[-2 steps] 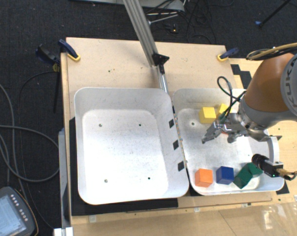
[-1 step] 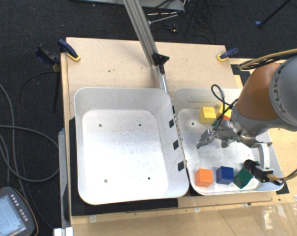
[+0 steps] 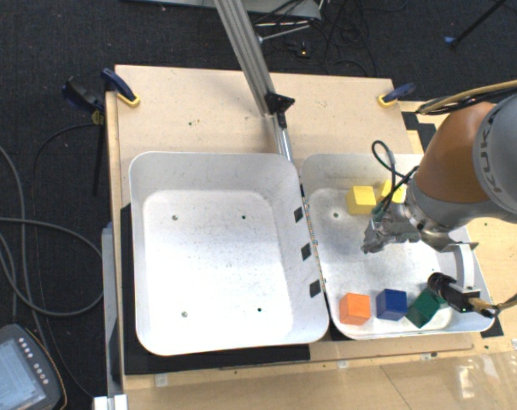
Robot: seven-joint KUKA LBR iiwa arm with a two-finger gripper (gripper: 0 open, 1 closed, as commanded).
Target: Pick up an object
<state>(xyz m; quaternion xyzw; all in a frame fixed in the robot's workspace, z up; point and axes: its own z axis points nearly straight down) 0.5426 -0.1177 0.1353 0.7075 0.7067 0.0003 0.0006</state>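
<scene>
The right bin (image 3: 331, 186) holds a yellow block (image 3: 361, 200) near its far side. Along its near edge sit an orange block (image 3: 355, 308), a blue block (image 3: 392, 304) and a green block (image 3: 425, 308). My gripper (image 3: 376, 239) hangs low over the middle of this bin, just in front of the yellow block and well above the row of three. A second yellow piece (image 3: 397, 193) peeks out beside the wrist. The wrist hides how the gripper stands.
The left bin (image 3: 147, 186) sits beside the right one, with a raised divider edge (image 3: 305, 237) between them. A metal pole (image 3: 249, 54) slants over the bench from the top. Clamps (image 3: 121, 88) grip the board's far corners.
</scene>
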